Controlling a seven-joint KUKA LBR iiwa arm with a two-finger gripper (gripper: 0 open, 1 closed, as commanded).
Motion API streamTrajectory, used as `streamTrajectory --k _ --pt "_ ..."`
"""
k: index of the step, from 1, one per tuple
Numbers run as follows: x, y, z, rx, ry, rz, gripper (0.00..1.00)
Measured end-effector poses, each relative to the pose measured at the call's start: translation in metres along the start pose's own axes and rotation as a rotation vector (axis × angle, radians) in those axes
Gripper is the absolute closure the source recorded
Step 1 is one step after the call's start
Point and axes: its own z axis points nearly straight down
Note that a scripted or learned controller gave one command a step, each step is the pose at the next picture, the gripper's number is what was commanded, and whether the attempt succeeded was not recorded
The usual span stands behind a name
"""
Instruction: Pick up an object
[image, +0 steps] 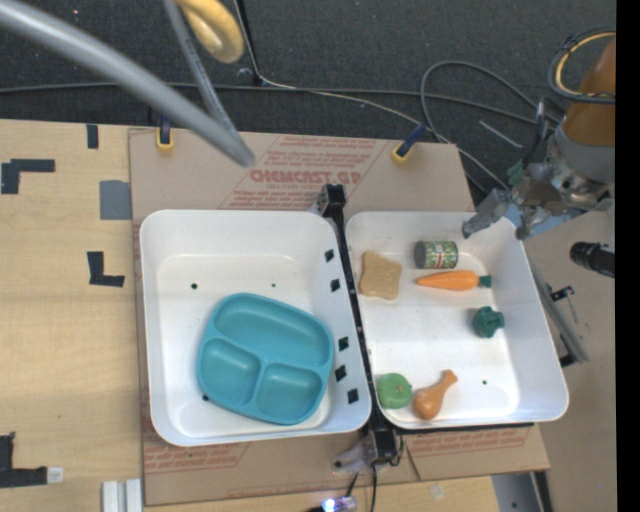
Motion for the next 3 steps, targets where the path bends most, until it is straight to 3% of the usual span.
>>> streamTrajectory --k 1,3 --pt "0.001 0.002 -0.010 -0.013 -0.003 -0.004 0.00" --pt "0.004 -0.002 0.077 -0.011 -0.003 -0.005 0.00"
